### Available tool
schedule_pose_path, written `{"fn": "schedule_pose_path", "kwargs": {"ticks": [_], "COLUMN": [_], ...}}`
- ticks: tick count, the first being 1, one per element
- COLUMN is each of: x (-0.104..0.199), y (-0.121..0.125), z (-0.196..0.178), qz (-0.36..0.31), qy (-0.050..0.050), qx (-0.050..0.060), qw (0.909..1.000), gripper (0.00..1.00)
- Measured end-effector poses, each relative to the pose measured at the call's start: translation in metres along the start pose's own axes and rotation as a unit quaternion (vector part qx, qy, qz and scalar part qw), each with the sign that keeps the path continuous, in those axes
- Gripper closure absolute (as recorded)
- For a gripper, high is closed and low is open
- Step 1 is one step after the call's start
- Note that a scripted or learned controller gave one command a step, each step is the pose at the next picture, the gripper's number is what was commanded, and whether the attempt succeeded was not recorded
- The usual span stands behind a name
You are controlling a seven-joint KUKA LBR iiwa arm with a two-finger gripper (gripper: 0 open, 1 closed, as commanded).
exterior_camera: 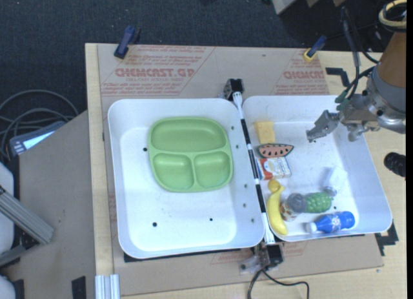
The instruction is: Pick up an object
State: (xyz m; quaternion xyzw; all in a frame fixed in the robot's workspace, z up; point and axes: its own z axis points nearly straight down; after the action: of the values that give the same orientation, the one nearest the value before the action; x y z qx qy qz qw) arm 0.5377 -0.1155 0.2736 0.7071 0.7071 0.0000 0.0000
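Camera view: hand [334,127], fingers spread wide, hovers above right bin [374,181]; banana [277,208], bottle [330,223] nearby.

You get bright, even light from above. The two white bins [187,236] glare almost to blown-out, so their walls lose detail. Shadows are soft and short. The small items look slightly blurred, and the dark floor [51,13] stays dim.

banana [276,208]: yellow, lying flat along my right bin's left wall
blue bottle [332,223]: on its side, near edge
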Motion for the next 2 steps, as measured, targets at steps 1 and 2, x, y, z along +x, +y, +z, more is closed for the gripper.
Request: {"fn": "schedule_pose_path", "kwargs": {"ticks": [1, 2], "x": [0.013, -0.081], "y": [-0.018, 0.079], "z": [0.120, 0.101], "qz": [0.001, 0.001], "qy": [0.000, -0.001], "qx": [0.001, -0.001], "qw": [1.0000, 1.0000], "gripper": [0.00, 0.00]}}
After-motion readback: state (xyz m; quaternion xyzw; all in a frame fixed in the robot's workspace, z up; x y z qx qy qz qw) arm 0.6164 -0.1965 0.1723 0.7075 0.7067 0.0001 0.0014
